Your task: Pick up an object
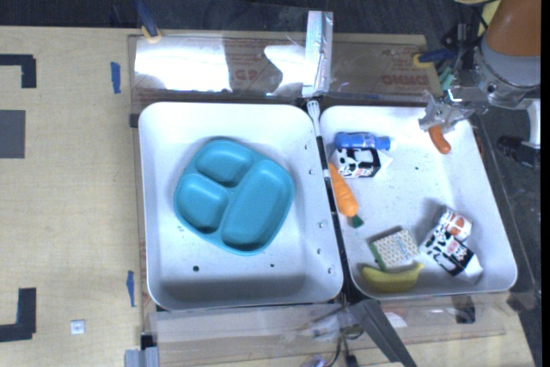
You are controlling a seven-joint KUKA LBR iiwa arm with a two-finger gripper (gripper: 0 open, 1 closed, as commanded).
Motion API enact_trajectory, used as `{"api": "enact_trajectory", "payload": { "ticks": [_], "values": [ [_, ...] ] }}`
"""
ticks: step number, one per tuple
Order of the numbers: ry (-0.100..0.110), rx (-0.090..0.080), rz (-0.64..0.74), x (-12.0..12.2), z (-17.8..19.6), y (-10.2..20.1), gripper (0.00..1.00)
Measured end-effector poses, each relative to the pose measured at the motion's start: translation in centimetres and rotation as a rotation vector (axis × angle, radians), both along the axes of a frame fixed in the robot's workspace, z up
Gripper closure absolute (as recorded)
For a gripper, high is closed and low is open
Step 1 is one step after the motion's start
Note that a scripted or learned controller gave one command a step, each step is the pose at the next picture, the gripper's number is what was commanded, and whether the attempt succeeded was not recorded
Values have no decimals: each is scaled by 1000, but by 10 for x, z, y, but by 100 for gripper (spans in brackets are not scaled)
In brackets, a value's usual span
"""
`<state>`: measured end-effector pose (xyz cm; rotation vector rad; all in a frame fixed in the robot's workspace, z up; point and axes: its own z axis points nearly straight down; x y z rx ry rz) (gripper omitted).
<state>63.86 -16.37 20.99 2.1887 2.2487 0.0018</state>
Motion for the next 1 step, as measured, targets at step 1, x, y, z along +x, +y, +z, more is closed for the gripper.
{"api": "enact_trajectory", "payload": {
  "ticks": [1],
  "values": [
    [2,1,320,-41,70,58,100]
  ]
}}
